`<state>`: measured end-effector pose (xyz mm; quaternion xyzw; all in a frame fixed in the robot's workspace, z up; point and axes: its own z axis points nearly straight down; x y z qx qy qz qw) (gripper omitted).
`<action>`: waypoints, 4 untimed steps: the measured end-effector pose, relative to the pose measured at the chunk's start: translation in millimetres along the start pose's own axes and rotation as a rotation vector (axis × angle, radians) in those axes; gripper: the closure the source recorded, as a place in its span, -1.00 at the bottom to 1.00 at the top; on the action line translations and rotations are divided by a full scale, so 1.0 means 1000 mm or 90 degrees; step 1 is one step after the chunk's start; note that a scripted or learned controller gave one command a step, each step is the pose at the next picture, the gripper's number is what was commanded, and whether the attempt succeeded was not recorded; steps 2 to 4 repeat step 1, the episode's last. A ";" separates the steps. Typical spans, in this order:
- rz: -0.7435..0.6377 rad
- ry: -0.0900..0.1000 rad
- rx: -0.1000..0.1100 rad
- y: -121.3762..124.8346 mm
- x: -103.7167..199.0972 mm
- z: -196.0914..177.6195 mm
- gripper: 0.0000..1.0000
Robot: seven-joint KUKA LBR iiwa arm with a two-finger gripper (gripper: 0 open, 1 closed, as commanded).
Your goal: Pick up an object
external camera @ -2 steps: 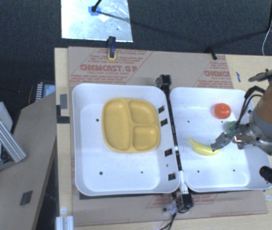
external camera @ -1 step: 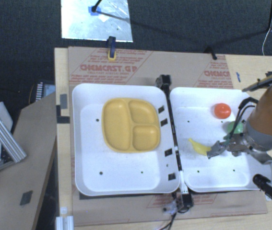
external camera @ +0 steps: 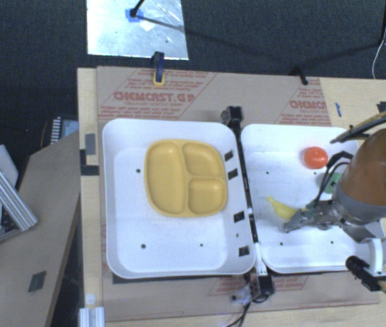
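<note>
Closing in on small yellow banana-shaped piece [external camera: 282, 207], jaws [external camera: 293, 224] low just beside it; spread: you cannot tell. Step: approach. Next: you centre, close, lift.

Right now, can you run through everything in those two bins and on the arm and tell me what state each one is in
Yellow divided plate: right side up, flat in the left bin, nothing in its compartments.
Orange ball: resting loose in the right bin, apart from the arm.
Yellow banana-like piece: lying on the right bin floor, right at the gripper.
Gripper: low over the right bin, next to the yellow piece; grip unclear.
</note>
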<state>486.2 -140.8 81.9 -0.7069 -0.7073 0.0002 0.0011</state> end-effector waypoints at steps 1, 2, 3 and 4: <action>0.000 -0.001 -0.003 0.001 0.000 -0.013 1.00; 0.000 -0.001 -0.003 0.001 0.000 -0.013 1.00; 0.000 -0.001 -0.003 0.001 0.000 -0.013 1.00; 0.000 -0.001 -0.003 0.001 0.000 -0.013 1.00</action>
